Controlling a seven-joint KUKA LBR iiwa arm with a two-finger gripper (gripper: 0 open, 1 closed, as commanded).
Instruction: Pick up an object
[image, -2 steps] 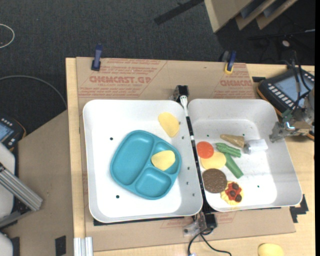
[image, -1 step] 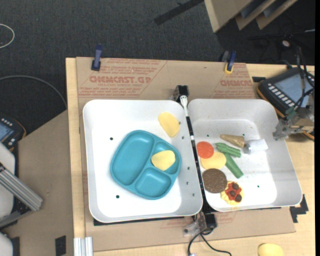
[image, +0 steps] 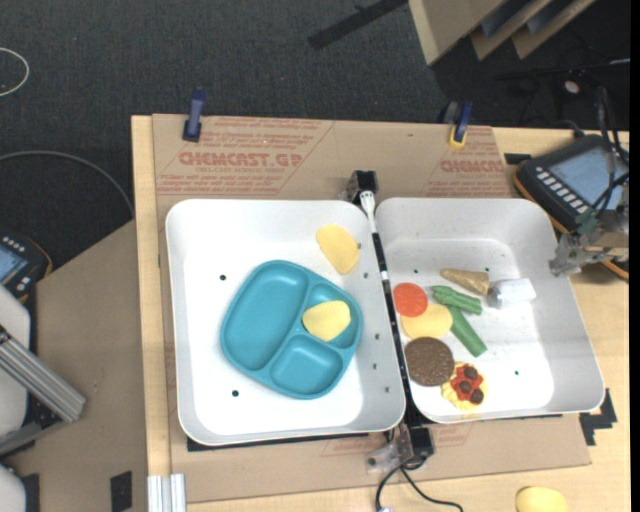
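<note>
At the right edge of the view, just outside the right bin (image: 560, 300), a small grey mechanism (image: 590, 245) may be the hand, though it is too small and cut off to be sure, and I cannot tell whether it is open or closed. Nothing can be seen held in it, so the pick looks not yet begun: reaching, closing on something and lifting all remain.

The candidates lie mostly in the right bin, bunched toward its left wall: a tan cone (image: 468, 281), a white block (image: 515, 291) beside it, a red disc (image: 410, 298), a yellow piece (image: 428, 321), green beans (image: 462, 316), a brown patty (image: 429, 360) and a small pizza slice (image: 464, 386).

In the left bin (image: 190, 300) a teal divided plate (image: 270, 330) carries one yellow lump (image: 326, 319); another yellow lump (image: 338, 247) lies on the bin floor just behind it.

The pieces touch or overlap, so their exact edges are hard to make out.
</note>
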